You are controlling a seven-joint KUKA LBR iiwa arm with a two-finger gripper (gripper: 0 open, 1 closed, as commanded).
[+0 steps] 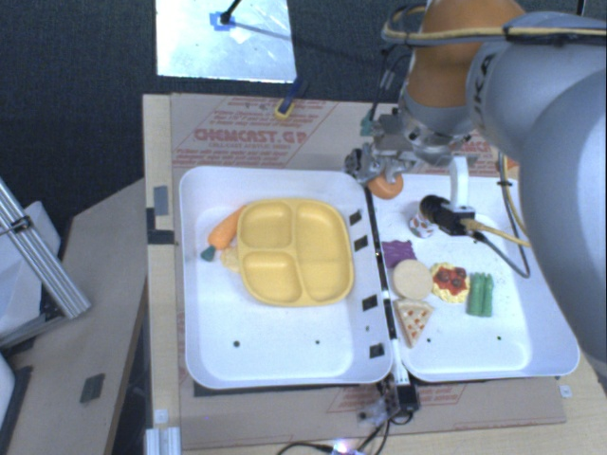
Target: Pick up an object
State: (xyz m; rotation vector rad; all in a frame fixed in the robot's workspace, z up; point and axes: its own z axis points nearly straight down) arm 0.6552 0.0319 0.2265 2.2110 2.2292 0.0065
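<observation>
My gripper (382,167) hangs over the far left corner of the right bin (545,347). Directly beneath it lies a small orange piece (386,187), touching or nearly touching it. Further forward in this bin lie a purple piece (398,251), a round tan biscuit (412,279), a waffle wedge (413,320), a yellow piece with red topping (450,282), green beans (480,294) and a small white and red item (420,224). The left bin (193,282) holds a yellow divided plate (294,252) with a carrot (225,227) at its left.
The grey arm and its orange band (455,45) cover the back right of the bench. A black part with a yellow cable (446,214) hangs over the right bin. A shiny square panel (226,27) lies behind the bins. A metal frame (38,254) stands at the left.
</observation>
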